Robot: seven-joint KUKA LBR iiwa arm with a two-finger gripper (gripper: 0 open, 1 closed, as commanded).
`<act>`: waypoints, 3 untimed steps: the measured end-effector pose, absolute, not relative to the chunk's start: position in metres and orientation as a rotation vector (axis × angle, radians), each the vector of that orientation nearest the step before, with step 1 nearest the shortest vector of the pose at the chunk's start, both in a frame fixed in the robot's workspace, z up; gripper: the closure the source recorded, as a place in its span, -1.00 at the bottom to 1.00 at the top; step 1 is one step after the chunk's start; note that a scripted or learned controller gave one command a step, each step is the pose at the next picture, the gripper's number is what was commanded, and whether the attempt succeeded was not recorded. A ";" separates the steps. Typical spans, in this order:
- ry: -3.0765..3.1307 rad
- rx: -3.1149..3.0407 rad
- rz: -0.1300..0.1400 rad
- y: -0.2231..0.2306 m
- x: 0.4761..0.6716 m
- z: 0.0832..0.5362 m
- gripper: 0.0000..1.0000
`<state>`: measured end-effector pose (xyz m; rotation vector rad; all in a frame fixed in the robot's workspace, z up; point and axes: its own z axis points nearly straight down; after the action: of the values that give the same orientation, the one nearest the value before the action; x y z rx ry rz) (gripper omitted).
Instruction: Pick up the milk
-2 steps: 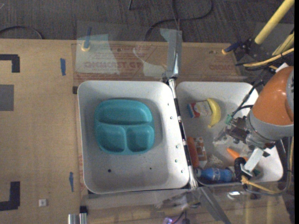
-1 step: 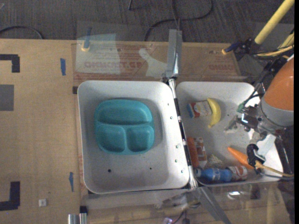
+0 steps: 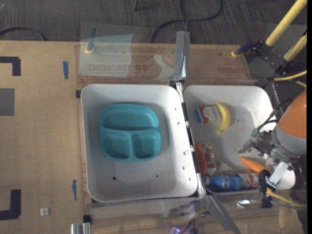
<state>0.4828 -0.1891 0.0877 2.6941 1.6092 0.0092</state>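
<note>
Camera view. Left bin (image 3: 92, 130) held a teal divided plate (image 3: 129, 130). Right bin (image 3: 253, 94) held the milk carton (image 3: 208, 114) at back left, just beside a banana (image 3: 224, 117). A carrot (image 3: 254, 165) and a blue bottle (image 3: 228, 183) lay toward the front. The hand (image 3: 261, 147) was over the carrot, well apart from the milk; open or closed, could not tell.
</note>
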 end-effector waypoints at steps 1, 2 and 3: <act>1.181 2.912 -0.003 -0.209 0.481 0.131 -1.00; 1.094 2.945 -0.003 -0.216 0.505 0.369 -1.00; 1.102 2.942 -0.007 -0.214 0.507 0.378 1.00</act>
<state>0.5066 -0.2141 0.3783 2.9423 1.1017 -0.0067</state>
